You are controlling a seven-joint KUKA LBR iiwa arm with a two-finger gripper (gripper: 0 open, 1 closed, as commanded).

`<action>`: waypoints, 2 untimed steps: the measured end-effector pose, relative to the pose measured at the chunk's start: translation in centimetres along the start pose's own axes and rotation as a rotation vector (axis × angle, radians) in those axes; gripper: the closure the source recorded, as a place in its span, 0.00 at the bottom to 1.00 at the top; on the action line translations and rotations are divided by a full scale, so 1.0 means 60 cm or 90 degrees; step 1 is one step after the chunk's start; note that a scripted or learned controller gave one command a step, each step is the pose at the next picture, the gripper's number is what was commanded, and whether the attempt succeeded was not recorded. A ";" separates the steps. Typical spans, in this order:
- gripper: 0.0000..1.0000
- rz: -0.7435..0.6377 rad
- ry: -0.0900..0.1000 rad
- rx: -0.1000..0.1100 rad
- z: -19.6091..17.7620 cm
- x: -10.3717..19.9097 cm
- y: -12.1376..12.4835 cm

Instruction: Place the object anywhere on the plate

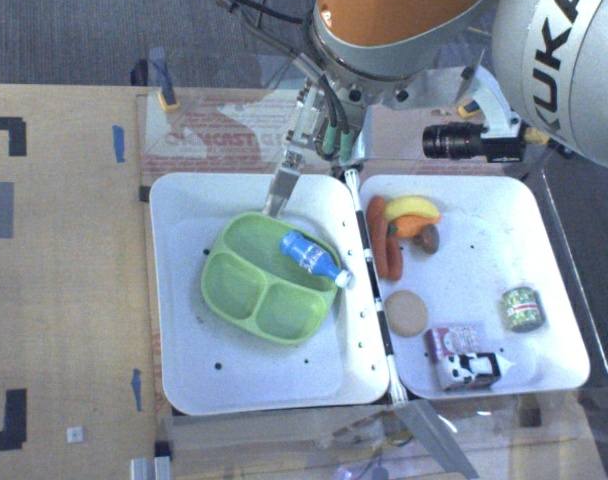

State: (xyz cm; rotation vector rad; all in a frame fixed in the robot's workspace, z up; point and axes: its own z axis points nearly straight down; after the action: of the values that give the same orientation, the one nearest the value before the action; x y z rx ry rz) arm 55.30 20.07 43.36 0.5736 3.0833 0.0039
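1. Above the far rim of the plate (259, 293), my end effector (281, 190) hangs over the left bin (179, 368). It appears as one grey tip from the camera view, so I cannot tell whether it is wide or narrow; nothing shows in its grip.

2. The plate is green, with three compartments, and lies in the middle of the left bin. That central spot keeps its whole surface reachable from above.

3. The blue bottle (312, 256) lies on its side on the plate's right part, cap end pointing past the plate's right rim toward the divide between bins. It rests across the ridge between compartments, which I judge is what keeps it from rolling.

4. With the bottle lying on the plate and apart from my end effector, I judge the placing done.

5. Right of the plate, in the other bin (559, 268), sit a carrot (385, 236), a banana (414, 208), a round tan disc (406, 312), a small green jar (523, 308) and a carton (462, 358), well apart from the plate.
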 end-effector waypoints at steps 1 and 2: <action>0.00 0.312 0.003 0.004 0.001 0.085 -0.007; 0.00 0.656 0.002 0.006 -0.002 0.123 -0.022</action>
State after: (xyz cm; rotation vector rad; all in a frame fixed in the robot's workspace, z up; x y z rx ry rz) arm 47.95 21.51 43.43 2.0226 2.4056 -0.0063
